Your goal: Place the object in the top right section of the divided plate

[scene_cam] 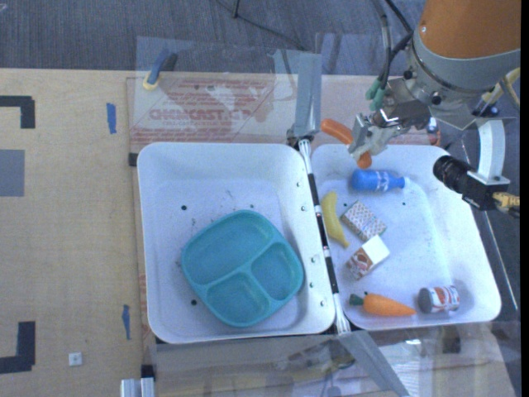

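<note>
Jaws (364, 144) above blue bottle (378, 180), lying crosswise, cap right

Just one fixed cam here, mounted up above the bench (58, 222) and angled down a bit. It's far enough back to catch both bins, left (165, 172) and right (471, 255), with the arm (463, 23) poking in from the right.

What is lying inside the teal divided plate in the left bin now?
Nothing shows in the teal divided plate: its three sections look bare. It rests in the left bin. The bin floor under it is covered, so I cannot see that.
</note>
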`<state>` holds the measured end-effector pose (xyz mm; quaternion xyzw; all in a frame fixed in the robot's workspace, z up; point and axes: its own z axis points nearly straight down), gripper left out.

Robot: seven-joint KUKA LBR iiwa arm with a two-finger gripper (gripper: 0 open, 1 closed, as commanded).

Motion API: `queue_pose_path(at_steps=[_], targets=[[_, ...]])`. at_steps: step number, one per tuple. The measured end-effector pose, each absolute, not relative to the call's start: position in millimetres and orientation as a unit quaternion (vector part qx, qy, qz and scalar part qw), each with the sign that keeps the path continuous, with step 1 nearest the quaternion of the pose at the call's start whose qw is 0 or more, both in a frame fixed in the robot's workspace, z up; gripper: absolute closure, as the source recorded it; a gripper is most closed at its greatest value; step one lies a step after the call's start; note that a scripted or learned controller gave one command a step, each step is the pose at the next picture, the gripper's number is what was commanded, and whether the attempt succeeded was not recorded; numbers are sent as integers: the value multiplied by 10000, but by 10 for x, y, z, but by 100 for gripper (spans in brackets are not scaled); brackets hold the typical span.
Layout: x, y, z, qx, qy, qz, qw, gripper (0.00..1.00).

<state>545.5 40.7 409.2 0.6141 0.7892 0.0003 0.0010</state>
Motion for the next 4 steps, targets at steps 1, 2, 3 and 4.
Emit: queue_pose_path(at_steps=[1, 2, 3, 4], targets=[[5335, 1126, 2260, 5895, 8078, -1, -2, 100], [4792, 1410, 2162, 6203, 7844, -10, -12, 100], [4798, 1394, 2162, 6217, 7833, -8, -8, 0], [4933, 1322, 2443, 5136, 8580, 9, 10, 0]])
